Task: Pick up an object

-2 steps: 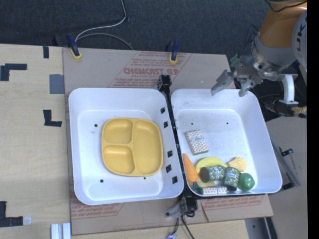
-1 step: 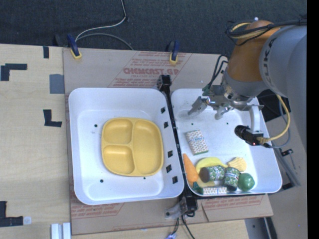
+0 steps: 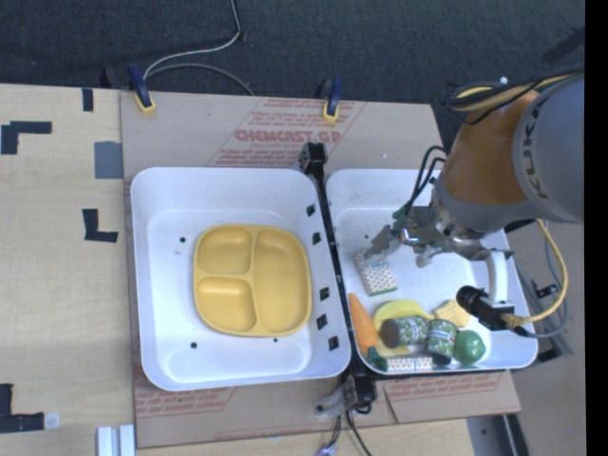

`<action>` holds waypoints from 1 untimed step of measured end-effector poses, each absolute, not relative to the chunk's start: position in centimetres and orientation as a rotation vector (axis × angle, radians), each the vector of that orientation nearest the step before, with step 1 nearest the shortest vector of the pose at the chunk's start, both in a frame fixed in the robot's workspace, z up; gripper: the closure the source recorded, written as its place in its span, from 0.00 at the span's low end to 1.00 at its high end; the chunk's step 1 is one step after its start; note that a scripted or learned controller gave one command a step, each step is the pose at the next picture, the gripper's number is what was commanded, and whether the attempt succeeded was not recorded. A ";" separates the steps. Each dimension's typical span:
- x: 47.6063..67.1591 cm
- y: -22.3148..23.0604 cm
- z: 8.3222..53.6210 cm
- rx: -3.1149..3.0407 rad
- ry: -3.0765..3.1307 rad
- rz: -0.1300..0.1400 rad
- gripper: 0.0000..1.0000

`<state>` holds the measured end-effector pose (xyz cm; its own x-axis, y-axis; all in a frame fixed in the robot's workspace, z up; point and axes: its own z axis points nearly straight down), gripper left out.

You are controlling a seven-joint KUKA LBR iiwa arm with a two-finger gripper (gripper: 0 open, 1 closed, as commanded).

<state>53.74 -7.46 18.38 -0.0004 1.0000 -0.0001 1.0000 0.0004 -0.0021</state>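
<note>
Objects for picking sit in right bin [image 3: 344,190]: patterned card [image 3: 378,275] just below gripper [image 3: 407,240], whose fingers look spread with nothing between them; orange carrot [image 3: 362,321], yellow piece [image 3: 400,310], green cans [image 3: 425,333], green ball [image 3: 469,347] along near wall. Left bin [image 3: 152,255] holds yellow divided plate [image 3: 253,278]

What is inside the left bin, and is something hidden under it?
Inside the left bin lies one yellow plate with three compartments, flat near the middle. Nothing sits on the plate. What is beneath the plate cannot be seen, because the plate covers it.
</note>
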 end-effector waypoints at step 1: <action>52.6 -9.5 10.5 -2.218 -2.219 0.005 0.00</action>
<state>52.57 -9.52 10.49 -0.0003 1.0000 0.0009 1.0000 0.0003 -0.0053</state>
